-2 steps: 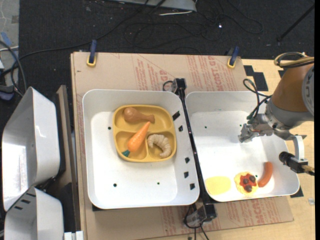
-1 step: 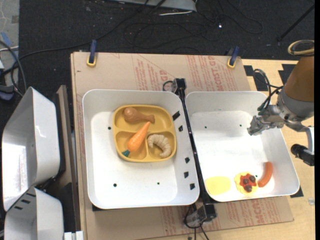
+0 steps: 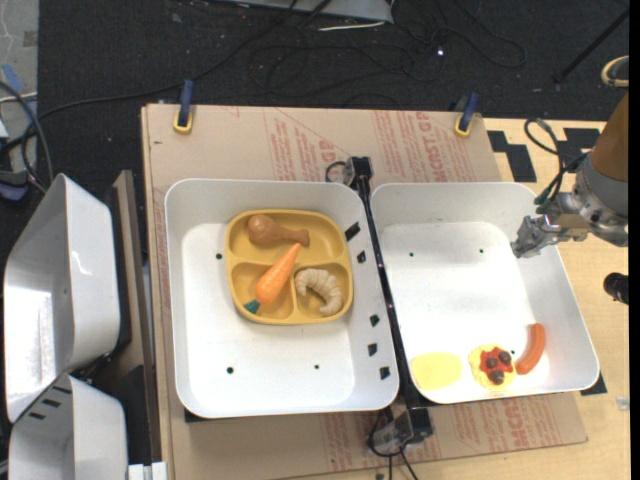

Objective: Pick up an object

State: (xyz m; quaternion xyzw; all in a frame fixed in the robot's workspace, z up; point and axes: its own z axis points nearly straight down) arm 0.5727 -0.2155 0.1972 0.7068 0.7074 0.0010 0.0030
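In the right bin [image 3: 470,268], near its front edge, lie a flat yellow piece [image 3: 436,370], a small pizza slice with red and dark toppings [image 3: 492,363] and an orange-red sausage [image 3: 531,348]. The left bin [image 3: 200,298] holds a yellow divided plate [image 3: 238,278] with a brown drumstick [image 3: 276,231], an orange carrot [image 3: 277,275] and a pale shrimp [image 3: 320,287]. My gripper [image 3: 530,236] hangs over the right bin's far right edge, well behind the sausage, with nothing visible in it.
A black divider [image 3: 375,268] runs between the two bins. The bins rest on a cardboard sheet [image 3: 300,138] held by yellow clamps [image 3: 183,118] at the back. White containers [image 3: 60,278] stand at the left. Cables lie on the dark floor behind.
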